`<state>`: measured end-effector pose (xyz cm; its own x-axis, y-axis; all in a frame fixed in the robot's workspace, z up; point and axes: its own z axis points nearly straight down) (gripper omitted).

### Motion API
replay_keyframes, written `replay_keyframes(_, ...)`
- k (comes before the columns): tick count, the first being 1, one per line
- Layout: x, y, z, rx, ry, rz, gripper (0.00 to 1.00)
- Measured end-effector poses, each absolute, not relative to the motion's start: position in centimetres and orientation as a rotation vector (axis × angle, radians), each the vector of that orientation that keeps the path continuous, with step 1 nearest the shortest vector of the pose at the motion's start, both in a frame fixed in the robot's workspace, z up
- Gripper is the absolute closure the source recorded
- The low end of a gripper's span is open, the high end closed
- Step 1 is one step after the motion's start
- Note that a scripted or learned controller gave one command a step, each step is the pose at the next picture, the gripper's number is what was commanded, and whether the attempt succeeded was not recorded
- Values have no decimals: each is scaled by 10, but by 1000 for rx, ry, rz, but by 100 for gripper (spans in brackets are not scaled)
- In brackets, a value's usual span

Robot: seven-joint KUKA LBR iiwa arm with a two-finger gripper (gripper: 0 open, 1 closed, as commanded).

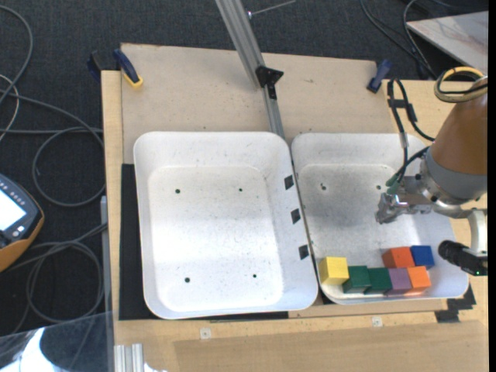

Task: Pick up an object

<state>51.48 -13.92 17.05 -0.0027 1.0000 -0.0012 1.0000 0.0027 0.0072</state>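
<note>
blocks sit nearest me, bunched along the front wall of the right bin (pixel 364 149). taking that bin as my landmark: a yellow block (pixel 335 269) lies at its front-left corner, just beside a dark green block (pixel 358 278) and a second green block (pixel 379 279) that touch each other. next along the front wall come a purple block (pixel 400 280) and an orange block (pixel 418 277), with a red block (pixel 401 257) and a blue block (pixel 422 255) just behind them, all packed close together.

i see the gripper (pixel 387 210) over the middle-right of the right bin's floor, behind the red block and apart from it. i see no block between its fingers, and from this angle i cannot tell whether the claw is spread or pressed together. the arm (pixel 463 142) comes in over the bin's right rim.

to the left of the right bin, touching it along the shared edge, lies the left bin (pixel 209 149). a metal pole (pixel 242 29) slants up from the bench behind the seam between them.
</note>
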Motion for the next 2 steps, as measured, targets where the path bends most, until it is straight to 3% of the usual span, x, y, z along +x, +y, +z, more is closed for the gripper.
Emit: replay_keyframes(2, 520, -146, 280, 2215, 2219, 6, 100)
